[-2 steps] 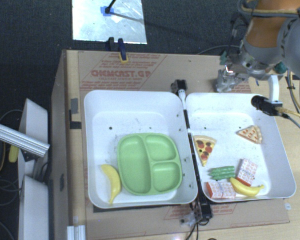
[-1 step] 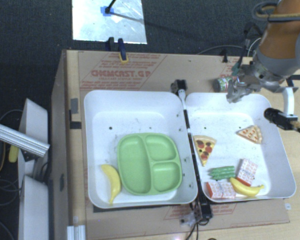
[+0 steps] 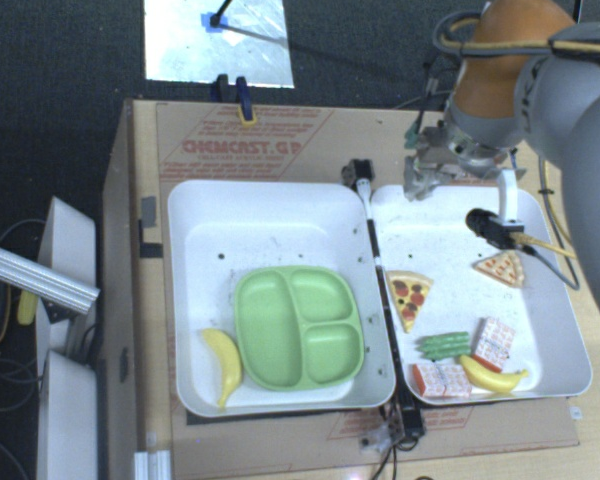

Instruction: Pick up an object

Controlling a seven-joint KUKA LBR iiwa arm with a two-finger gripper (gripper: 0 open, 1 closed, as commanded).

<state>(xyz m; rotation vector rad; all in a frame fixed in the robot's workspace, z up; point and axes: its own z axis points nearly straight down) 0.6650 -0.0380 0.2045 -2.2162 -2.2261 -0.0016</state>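
Two pizza wedges near you: pick flat red-topped toy pizza slice [image 3: 410,297], just right of bin divider [image 3: 378,273]. Light, stiff, thin; pinch across edges. Gripper [image 3: 420,183] beyond it; finger state unreadable.

The end effector [image 3: 421,180] hangs over the far edge of the right bin [image 3: 570,340], nothing visible between its fingers. That bin holds two pizza slices [image 3: 410,297] [image 3: 501,267], green beans [image 3: 443,345], a banana [image 3: 492,375] and two small printed packets [image 3: 495,341] [image 3: 440,379]. The left bin [image 3: 195,218] holds a green divided plate [image 3: 299,326] with another banana [image 3: 223,363] just beside it.
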